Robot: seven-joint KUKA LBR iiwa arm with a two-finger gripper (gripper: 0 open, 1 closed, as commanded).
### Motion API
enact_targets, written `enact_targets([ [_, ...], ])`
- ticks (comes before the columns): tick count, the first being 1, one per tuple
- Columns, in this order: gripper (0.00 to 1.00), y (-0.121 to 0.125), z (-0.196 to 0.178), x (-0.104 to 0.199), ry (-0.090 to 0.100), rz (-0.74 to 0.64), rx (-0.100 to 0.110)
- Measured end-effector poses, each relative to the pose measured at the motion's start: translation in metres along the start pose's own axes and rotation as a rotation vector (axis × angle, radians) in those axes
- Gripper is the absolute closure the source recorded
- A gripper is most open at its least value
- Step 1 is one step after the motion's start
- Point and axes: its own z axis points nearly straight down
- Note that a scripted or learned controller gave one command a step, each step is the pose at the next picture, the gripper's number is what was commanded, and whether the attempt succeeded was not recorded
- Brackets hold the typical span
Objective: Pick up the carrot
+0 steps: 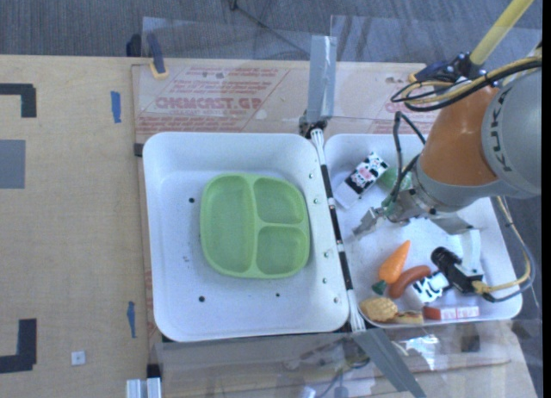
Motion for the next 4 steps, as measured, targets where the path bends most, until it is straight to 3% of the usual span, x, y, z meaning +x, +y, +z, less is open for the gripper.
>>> enact_targets([
  [1, 0.00, -0.038, 0.001, -0.008, -0.003, 0.028, -0.007],
  [2, 0.00, -0.085, -0.006, 0.007, 0.001, 0.447, 0.005],
  [3, 0.00, -0.087, -0.008, -0.006, 0.000, 0.562, 0.000],
  [4, 0.00, -0.080, -0.011, -0.003, -0.004, 0.929, -0.020],
])
